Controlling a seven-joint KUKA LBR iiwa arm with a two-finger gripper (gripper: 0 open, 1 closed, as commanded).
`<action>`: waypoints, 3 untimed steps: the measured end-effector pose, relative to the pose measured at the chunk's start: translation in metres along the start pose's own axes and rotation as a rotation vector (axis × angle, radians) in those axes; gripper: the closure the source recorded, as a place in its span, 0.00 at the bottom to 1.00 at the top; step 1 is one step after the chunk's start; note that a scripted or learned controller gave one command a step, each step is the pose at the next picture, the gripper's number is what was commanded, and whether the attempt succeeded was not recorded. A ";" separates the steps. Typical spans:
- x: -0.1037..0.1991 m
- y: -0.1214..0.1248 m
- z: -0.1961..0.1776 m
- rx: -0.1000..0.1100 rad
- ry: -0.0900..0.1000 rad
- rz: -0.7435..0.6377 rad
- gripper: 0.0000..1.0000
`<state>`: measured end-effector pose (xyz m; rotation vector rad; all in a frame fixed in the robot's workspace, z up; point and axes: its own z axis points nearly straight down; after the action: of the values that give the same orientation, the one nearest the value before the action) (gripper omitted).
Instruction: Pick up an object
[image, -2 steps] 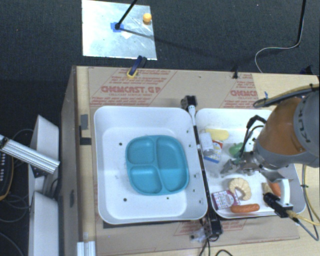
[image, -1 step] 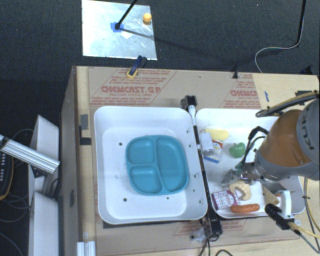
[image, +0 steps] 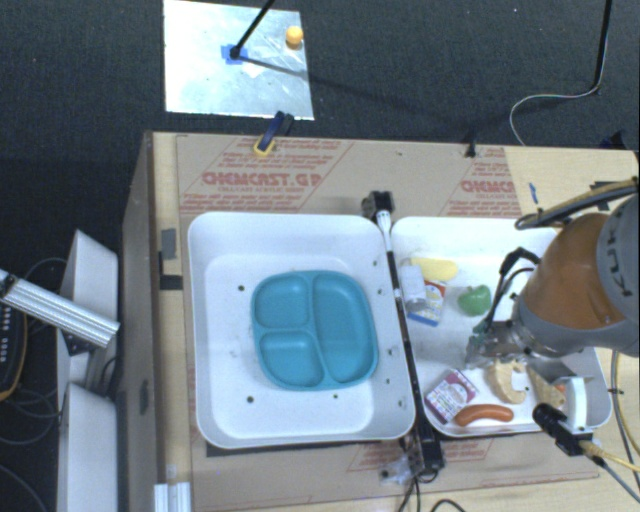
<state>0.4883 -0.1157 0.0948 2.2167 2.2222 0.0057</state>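
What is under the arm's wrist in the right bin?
A tan, bread-like piece pokes out beside the gripper, near a sausage and a small packet. The arm covers the rest of the right bin.

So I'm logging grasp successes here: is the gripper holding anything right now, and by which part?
It cannot be told. The gripper is low in the right bin, beside a tan piece, but no object shows between its tips.

Even overhead light, soft focus, glare on white bins (image: 300, 235)
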 end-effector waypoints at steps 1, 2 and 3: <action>0.000 0.000 0.000 0.000 0.000 0.000 0.00; -0.013 0.083 0.011 0.002 -0.001 -0.001 0.00; -0.056 0.094 0.010 0.002 -0.002 0.000 0.00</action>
<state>0.5824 -0.1715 0.0848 2.2173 2.2217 0.0012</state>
